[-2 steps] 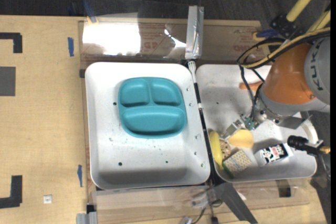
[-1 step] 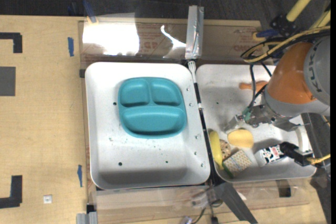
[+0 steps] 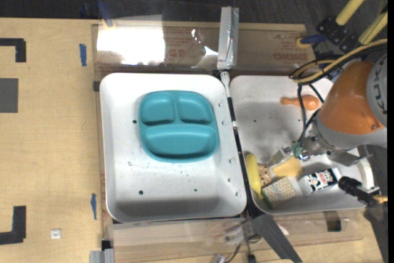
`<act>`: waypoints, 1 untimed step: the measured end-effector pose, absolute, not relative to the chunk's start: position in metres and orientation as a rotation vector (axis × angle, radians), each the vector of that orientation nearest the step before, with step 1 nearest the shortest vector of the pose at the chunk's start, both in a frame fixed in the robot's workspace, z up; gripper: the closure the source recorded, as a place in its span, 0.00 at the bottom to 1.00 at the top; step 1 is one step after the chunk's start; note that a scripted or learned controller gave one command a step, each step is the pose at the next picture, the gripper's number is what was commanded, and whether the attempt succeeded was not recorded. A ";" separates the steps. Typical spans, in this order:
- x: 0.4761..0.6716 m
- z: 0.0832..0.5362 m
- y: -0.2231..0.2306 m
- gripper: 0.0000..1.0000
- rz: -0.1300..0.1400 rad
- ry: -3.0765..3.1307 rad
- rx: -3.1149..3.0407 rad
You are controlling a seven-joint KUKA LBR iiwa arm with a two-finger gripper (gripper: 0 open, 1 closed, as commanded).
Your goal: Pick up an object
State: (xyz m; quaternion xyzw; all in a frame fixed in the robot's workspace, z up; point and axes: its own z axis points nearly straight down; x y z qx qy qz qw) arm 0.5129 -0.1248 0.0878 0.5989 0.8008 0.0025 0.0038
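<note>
Reaching in from the right, the grey arm (image 3: 369, 114) with its orange band hangs over the right bin (image 3: 261, 98), the wrist low above the clutter at that bin's near side. The left bin (image 3: 123, 194) holds a teal divided plate (image 3: 178, 124), lying flat and well apart from the arm. In the right bin, a yellow banana (image 3: 252, 173) lies along the left wall, a yellow wedge-shaped piece (image 3: 287, 167) sits just beside it, a tan textured block (image 3: 281, 190) with a green edge lies nearer the front, and a small white printed box (image 3: 319, 180) rests to the right of these. An orange piece (image 3: 301, 101) lies apart near the far wall.

The gripper (image 3: 301, 149) sits just above and right of the yellow wedge, seemingly the likeliest target; whether it touches anything cannot be told, and its state is hidden under the wrist and cables.

To do this step well, I judge the descent should be straight down onto a single item, centred so neighbours are not nudged, since the pieces crowd each other. Closing should come only once the target lies squarely within reach, then a slow vertical lift.
</note>
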 end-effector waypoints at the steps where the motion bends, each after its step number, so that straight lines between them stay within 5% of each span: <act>1: 0.592 0.087 -0.109 0.00 0.007 2.380 2.041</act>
